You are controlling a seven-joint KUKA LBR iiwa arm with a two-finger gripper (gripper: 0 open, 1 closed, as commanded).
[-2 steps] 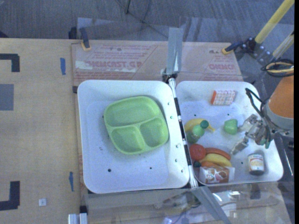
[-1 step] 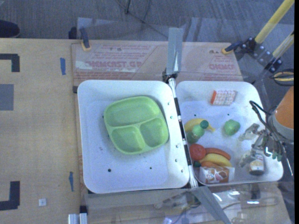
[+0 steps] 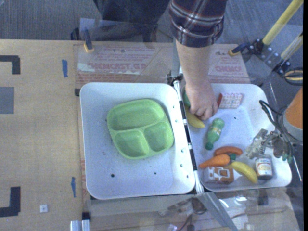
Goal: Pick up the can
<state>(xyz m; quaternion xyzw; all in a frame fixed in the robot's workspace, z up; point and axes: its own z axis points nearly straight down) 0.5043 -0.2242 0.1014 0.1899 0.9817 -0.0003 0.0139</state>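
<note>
1. Basically, can [image 3: 263, 168] is standing upright in right bin's [image 3: 250, 90] near-right corner, beside a banana [image 3: 245, 171].
2. Claw [image 3: 262, 143] is hovering just above/behind it; grip state: can't tell.

The can [image 3: 263, 168] is small, with a silver lid and an orange and white label. It stands upright in the near right corner of the right bin [image 3: 250, 91], just beside a banana [image 3: 245, 171].
</note>
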